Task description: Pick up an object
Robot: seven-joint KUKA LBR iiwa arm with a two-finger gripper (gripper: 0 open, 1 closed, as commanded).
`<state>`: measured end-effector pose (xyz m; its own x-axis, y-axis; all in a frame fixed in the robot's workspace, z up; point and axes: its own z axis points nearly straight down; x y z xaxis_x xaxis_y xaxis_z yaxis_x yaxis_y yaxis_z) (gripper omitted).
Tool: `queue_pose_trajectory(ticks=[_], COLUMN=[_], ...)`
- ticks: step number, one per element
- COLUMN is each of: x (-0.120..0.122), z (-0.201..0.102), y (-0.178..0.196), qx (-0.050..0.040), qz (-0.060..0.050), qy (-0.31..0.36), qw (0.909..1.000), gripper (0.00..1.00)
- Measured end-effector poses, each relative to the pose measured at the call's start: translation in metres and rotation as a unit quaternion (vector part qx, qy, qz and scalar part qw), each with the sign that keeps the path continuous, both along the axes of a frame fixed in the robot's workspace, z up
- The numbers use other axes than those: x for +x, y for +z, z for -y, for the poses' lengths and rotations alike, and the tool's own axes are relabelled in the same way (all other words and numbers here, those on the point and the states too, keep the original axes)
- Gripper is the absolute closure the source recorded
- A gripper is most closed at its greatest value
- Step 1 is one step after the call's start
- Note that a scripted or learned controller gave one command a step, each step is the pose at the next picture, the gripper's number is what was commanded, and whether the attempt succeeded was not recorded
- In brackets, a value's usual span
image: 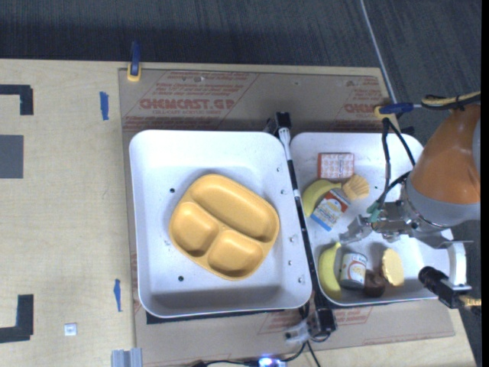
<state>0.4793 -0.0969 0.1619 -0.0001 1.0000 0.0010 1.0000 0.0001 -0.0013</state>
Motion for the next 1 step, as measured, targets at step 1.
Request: queue_pose_trajectory(ticks=[1], x=[0.0010], z=[0.0008], y=[-0.0668], qx=[-0.0011], qz=[0.002], qy=[0.000], qw=[1.0000], gripper=[0.00])
